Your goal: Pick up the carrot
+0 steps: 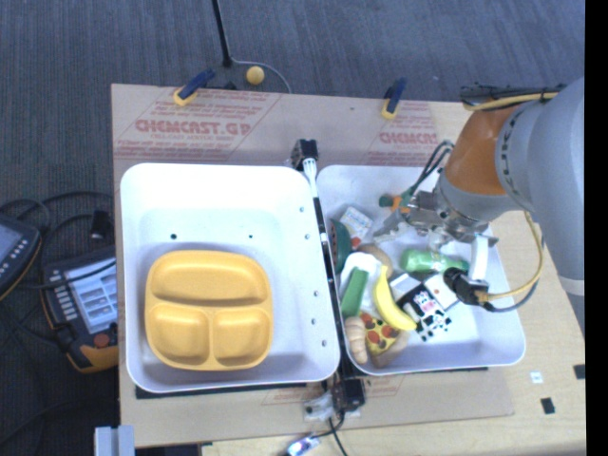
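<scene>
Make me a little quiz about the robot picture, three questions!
1. True or false: the yellow tray lies in the left bin.
2. Which bin holds the banana: A left, B right?
3. Fill in: the arm's band above the wrist is ____.

Key: 1 true; 2 B; 3 orange.
</scene>
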Action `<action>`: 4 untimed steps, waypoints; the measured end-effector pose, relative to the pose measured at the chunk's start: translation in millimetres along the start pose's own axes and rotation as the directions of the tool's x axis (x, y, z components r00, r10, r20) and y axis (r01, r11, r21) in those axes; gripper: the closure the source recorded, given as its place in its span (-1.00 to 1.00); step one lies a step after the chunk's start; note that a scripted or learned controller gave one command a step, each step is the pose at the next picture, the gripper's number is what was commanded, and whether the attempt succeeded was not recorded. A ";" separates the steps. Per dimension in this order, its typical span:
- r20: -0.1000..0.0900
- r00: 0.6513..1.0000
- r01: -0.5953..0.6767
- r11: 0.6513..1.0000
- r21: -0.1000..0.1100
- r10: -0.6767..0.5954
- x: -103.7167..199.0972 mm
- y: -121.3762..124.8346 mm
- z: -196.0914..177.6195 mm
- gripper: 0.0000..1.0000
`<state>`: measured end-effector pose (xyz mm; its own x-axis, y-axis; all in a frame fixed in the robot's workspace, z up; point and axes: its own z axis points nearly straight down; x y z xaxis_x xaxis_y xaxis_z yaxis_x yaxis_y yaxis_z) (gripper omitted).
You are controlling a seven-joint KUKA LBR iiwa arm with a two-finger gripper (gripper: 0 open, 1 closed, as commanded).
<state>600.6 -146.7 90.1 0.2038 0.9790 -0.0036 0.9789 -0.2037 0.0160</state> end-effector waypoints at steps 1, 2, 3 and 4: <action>0.000 0.993 0.120 0.993 0.008 -0.120 -29.0 78.9 -75.4 -1.00; -0.001 0.996 0.085 0.996 0.014 -0.085 -29.6 52.7 -3.7 -1.00; -0.020 0.996 -0.087 0.992 0.088 0.089 -40.3 76.0 2.1 -1.00; -0.016 0.996 -0.091 0.992 0.092 0.093 -38.8 75.6 -4.6 1.00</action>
<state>666.6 -200.1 96.0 0.2939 0.9557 0.0144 0.9534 -0.2920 -0.0755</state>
